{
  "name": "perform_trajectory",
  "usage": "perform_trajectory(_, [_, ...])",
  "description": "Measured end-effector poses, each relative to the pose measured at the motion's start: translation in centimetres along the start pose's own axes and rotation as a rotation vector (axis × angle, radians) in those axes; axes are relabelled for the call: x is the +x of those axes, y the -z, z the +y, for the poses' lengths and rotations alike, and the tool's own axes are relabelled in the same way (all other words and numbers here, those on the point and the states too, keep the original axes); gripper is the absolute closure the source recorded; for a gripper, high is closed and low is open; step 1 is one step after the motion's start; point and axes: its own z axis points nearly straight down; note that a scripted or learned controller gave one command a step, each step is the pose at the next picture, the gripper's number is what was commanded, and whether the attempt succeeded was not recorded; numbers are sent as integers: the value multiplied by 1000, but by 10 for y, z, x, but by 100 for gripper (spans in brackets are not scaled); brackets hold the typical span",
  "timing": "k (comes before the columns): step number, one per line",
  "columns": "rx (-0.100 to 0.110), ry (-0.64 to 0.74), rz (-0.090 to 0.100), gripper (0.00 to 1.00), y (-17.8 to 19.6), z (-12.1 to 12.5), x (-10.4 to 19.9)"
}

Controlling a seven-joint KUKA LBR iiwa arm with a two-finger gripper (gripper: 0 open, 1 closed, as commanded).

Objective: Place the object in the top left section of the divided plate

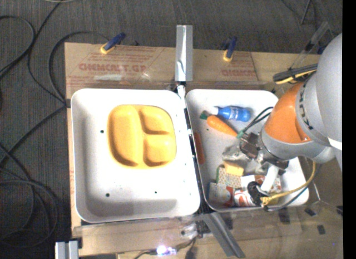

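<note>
Two shallow white bins are seen side by side on a bench lined with brown cardboard (139, 66). Red printing is carried by the cardboard behind the left bin; it appears to be reversed or blurred and cannot be read with confidence. Two clamps are fixed on the cardboard's far edge, one blue and yellow (112, 43) and one yellow (228, 50).

In the left bin (94, 196) a yellow divided plate (142, 135) is set toward the far edge, with one large section on its left and two smaller ones on its right.

In the right bin (194, 107) several things are gathered. A blue and white bottle (233, 113) is laid near the far edge, and an orange carrot (221, 125) is laid just beside it, slanted toward the bin's middle. Near the front edge a small box with a patterned label (225, 181) and a red and white package (240, 198) are found; their print is too small to be read.

The arm (300, 124), grey with an orange band, is reached in over the right bin's right edge. The gripper (250, 152) is lowered among the items in the middle of that bin, close to a crumpled grey object (232, 153). Whether anything is grasped cannot be told.
</note>
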Motion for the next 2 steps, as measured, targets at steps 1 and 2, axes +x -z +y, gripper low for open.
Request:
perform_trajectory(1, [5, 3, 3, 100, 7, 1, 2])
perform_trajectory(2, [6, 337, -3, 100, -1, 82, 90])
